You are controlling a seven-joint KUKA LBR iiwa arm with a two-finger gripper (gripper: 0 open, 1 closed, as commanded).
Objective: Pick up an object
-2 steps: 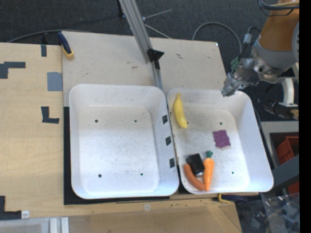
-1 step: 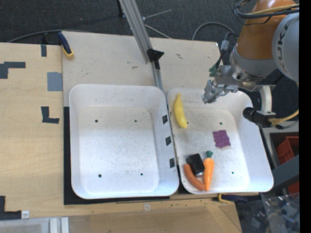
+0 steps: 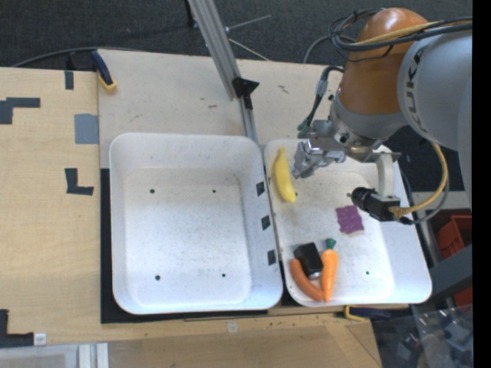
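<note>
— Nearest us, what's at the front of the right bin (image 3: 399, 278)?

— Two carrots (image 3: 330, 273) at the front edge. One stands almost upright, green top pointing away. Second one (image 3: 304, 281) lies curved beside it, lower left. Small black block (image 3: 309, 258) sits between them, touching both.

— Further back?

— Purple scrap (image 3: 350, 219), flat on the bin floor, mid-bin, apart from the carrots. Banana (image 3: 284, 176) lies lengthwise along the left wall, near the back corner.

— And the arm?

— Grey arm (image 3: 430, 60) with the orange band reaches in from the right. Gripper (image 3: 311, 159) hangs over the back of the right bin, just beside the banana's far end, to its right. Nothing seen between the tips. Whether they're apart or together, can't tell from here: too dark and crowded.

— Left bin?

— Left bin (image 3: 130, 205) shows white floor with specks and a few dark dots. A metal post (image 3: 219, 41) slants up from the gap between the bins at the back.

— Bench?

— Pale wood (image 3: 46, 228), grey tape patches on the left.
</note>
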